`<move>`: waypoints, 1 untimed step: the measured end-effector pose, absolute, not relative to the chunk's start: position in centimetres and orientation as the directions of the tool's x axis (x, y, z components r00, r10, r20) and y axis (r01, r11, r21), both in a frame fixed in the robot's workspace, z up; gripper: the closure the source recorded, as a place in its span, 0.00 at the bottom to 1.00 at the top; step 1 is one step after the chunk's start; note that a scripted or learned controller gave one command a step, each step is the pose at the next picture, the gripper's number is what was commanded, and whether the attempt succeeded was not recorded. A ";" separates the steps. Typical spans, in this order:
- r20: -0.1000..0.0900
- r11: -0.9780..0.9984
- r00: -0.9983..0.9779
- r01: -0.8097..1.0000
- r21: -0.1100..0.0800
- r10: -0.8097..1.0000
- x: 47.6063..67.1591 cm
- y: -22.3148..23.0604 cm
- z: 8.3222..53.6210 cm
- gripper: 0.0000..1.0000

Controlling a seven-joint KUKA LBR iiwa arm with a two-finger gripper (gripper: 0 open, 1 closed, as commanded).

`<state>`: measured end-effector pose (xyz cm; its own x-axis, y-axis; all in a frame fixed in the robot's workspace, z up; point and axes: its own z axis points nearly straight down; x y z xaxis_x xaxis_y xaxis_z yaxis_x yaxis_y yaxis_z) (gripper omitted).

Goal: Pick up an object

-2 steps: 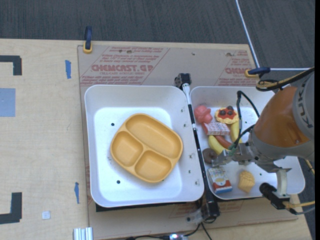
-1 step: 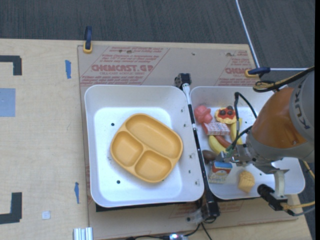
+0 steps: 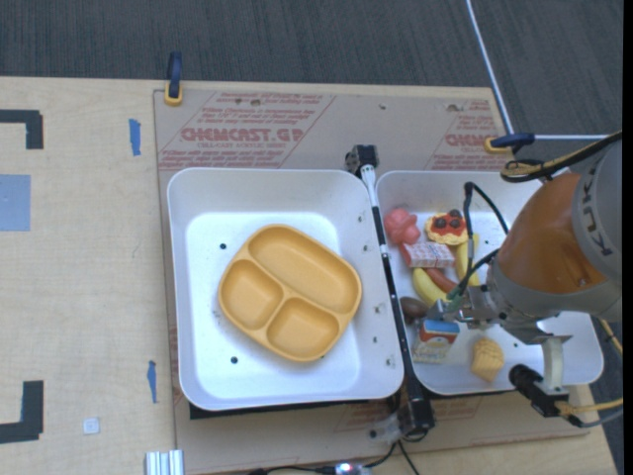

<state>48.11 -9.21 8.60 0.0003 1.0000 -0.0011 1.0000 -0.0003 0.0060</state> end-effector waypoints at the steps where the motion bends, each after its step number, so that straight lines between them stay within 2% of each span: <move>1: 0.000 0.001 -0.001 1.000 0.006 1.000 48.1 -9.3 8.6 0.00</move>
<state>48.11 -9.25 8.60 -0.0006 1.0000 -0.0003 1.0000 0.0006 0.0060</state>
